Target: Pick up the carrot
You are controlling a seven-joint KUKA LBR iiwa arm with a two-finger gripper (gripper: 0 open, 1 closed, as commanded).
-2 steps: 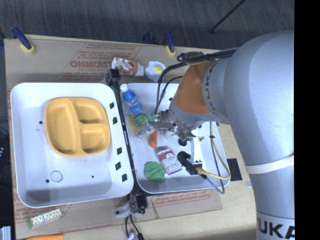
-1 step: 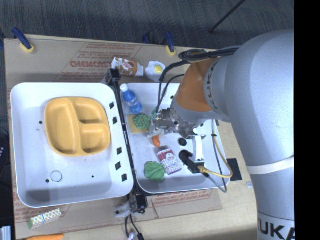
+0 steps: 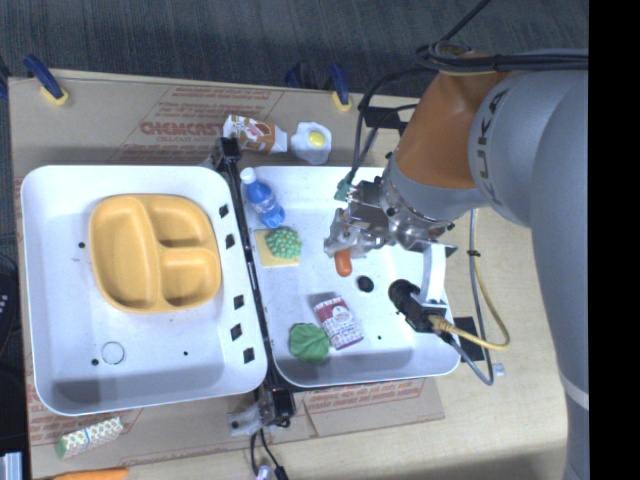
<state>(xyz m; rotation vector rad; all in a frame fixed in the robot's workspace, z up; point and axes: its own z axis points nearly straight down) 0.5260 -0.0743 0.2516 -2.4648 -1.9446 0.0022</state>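
I hang my gripper (image 3: 345, 240) directly over the carrot (image 3: 343, 263), right of the water bottle (image 3: 264, 202), to approach it; I cannot tell how my jaws stand.

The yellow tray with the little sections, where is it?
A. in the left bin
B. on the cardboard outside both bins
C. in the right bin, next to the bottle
A: the yellow tray lies in the left bin, while the bottle lies in the right bin.
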